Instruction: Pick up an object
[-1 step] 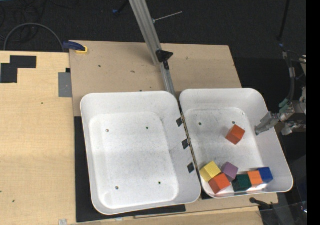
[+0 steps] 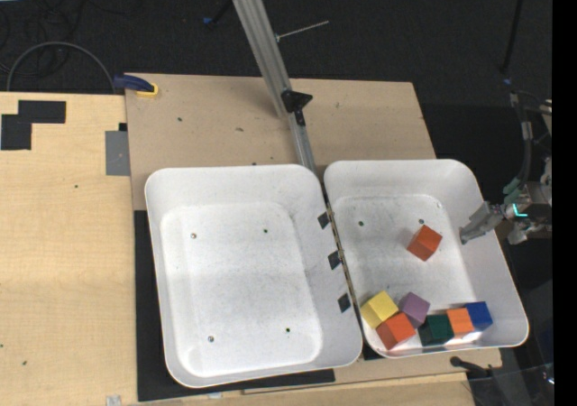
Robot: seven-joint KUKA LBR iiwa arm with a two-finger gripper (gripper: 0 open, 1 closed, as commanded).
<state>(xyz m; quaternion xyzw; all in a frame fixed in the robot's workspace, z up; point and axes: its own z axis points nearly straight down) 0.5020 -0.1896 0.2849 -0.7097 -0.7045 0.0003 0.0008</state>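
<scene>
Progress: nothing lifted yet | pincer [image 2: 478, 226] at right bin's [image 2: 487, 197] right rim, grip state unclear | orange-red cube [image 2: 425, 243] lies just left of it | grasp remains.

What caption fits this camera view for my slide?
End effector at the right bin's edge beside a lone orange block; six more blocks clustered in the bin's near corner.

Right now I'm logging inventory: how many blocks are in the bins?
6, all in the right bin: an orange block alone mid-bin; yellow, purple, red, green and orange-and-blue clustered at its near edge. Others may hide there.
</scene>
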